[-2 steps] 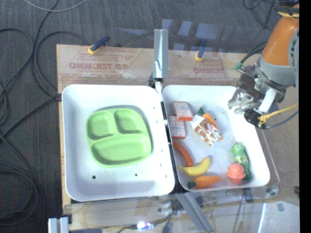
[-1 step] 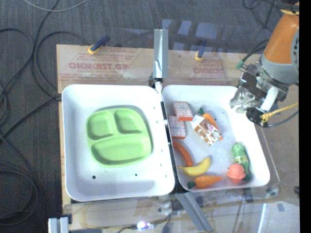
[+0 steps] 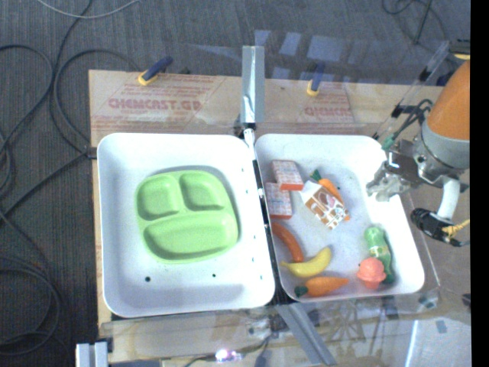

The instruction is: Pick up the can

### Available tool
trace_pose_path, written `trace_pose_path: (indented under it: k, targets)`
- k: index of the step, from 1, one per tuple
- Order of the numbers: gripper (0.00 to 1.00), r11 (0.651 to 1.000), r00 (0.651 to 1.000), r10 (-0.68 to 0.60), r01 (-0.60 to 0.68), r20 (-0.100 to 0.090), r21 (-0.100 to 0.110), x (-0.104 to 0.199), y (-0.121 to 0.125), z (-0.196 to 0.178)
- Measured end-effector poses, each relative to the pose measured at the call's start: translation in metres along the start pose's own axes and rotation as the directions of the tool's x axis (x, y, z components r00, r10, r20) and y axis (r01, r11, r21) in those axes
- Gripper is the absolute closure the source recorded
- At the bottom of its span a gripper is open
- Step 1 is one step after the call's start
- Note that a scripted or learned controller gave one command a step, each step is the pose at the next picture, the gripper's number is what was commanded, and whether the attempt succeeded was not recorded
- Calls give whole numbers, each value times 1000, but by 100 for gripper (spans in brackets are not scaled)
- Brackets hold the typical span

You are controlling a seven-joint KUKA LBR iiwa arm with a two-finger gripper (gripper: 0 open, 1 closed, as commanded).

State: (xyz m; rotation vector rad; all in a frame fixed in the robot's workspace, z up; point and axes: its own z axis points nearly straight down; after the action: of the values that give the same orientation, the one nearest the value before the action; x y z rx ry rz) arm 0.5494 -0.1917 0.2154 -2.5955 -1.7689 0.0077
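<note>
Can (image 3: pixel 286 174) lies in the right bin (image 3: pixel 348 145), upper left, close to the divider wall, with a similar red-and-white item (image 3: pixel 276 201) just below it. Gripper (image 3: pixel 382 183) hovers at the bin's right rim; can't tell how wide it's set. Come down from above onto the can. The carton (image 3: pixel 325 205) crowds its right side; there's open floor above it in the frame.

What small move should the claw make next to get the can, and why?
Probably slide the claw toward the view's left across the right bin, toward the can. The claw hangs by the bin's right edge, while the can lies near its left wall, beyond the carton.
</note>
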Motion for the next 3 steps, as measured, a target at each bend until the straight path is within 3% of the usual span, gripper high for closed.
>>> trace_pose_path:
  k: [1,2,3]
  targets:
    - [0,1000,1000,0,0,0,0,0,0,0]
    - [0,997,997,72,-72,0,-2,67,-25,122]
    - [100,997,997,72,-72,-2,2,68,-25,113]
